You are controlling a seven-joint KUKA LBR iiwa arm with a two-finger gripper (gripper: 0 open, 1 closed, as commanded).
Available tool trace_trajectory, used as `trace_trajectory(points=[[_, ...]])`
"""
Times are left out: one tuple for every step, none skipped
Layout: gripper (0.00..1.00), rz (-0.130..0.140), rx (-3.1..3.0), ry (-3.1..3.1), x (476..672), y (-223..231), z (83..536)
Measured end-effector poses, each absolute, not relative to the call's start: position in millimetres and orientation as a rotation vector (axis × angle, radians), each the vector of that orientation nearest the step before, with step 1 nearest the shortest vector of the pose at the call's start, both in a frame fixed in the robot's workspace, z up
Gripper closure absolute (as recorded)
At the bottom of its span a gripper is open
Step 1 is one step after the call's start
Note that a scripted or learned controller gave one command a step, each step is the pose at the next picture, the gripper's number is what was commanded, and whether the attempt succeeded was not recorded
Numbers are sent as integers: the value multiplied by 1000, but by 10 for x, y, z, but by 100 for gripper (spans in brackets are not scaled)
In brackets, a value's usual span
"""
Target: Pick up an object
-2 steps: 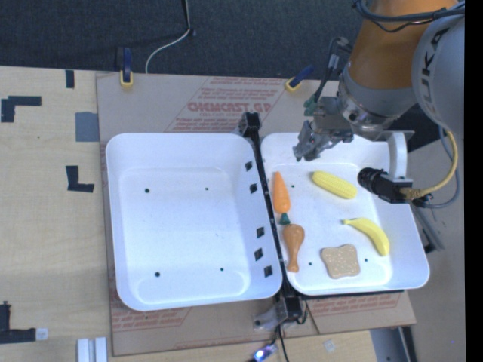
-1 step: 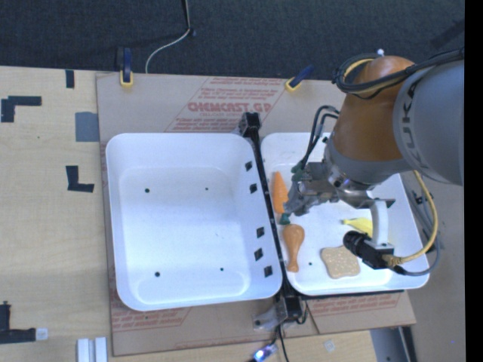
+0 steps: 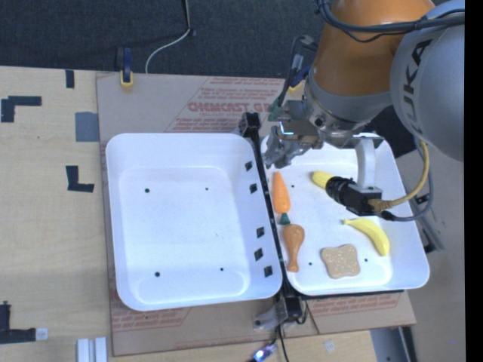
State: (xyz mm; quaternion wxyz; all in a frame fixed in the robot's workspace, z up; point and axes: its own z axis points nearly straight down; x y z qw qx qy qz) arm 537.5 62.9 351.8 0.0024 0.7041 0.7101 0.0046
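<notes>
The right bin (image 3: 407, 271) holds several toy foods. An orange carrot (image 3: 281, 193) lies along its left wall, with a brown drumstick (image 3: 293, 244) just below it. A bread slice (image 3: 340, 261) lies near the front edge and a yellow banana (image 3: 371, 233) to its right. A second yellow piece (image 3: 321, 178) sits partly behind a black fitting (image 3: 349, 192) on a cable. My gripper (image 3: 281, 148) hangs at the bin's back left corner, just above the carrot's top end, with nothing visibly held.
The left bin (image 3: 181, 225) sits beside the right one, with a black-clipped divider (image 3: 260, 210) between them. Both rest on a cardboard sheet (image 3: 219, 104). The arm's bulky orange and grey body (image 3: 370, 36) covers the right bin's back.
</notes>
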Motion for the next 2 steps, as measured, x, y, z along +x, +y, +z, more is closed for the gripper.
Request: trace_trajectory(points=[[100,5,2209,2234,4813,1350,4080],[100,7,2216,2224,4839,1408,4636]])
